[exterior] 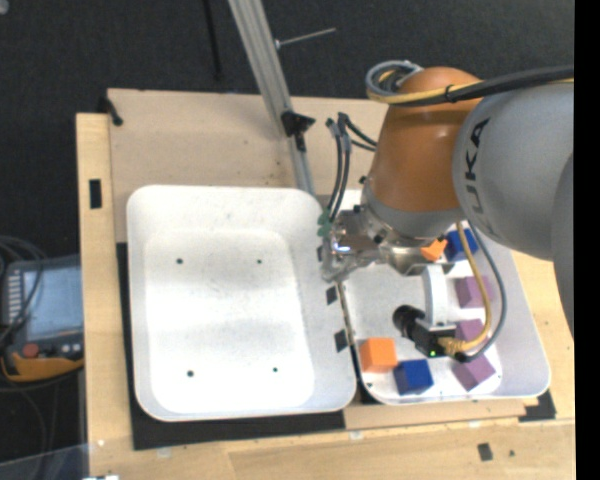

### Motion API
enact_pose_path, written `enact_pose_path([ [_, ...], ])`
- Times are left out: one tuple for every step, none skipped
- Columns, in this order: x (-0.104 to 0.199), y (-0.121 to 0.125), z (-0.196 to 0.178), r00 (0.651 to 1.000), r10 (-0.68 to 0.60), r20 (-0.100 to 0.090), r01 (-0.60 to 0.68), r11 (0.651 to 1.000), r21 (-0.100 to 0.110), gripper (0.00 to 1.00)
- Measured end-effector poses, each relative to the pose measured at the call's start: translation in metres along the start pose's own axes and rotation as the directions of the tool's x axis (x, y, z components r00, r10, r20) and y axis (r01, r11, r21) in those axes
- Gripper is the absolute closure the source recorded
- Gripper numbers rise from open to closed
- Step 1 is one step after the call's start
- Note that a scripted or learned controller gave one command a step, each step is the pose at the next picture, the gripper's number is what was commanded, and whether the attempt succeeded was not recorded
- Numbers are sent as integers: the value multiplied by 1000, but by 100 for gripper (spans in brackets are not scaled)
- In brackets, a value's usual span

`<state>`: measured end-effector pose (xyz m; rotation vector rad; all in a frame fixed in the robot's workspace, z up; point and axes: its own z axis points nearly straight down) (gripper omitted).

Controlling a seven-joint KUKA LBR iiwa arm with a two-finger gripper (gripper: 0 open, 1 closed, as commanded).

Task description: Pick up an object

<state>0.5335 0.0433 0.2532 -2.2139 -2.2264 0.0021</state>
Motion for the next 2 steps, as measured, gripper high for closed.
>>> enact_pose_path([
  [43,-26,0,1000,-1,-1,1,1000,-2,100],
  [41,-25,0,1000,7,-1,-7,1000,-3,0],
])
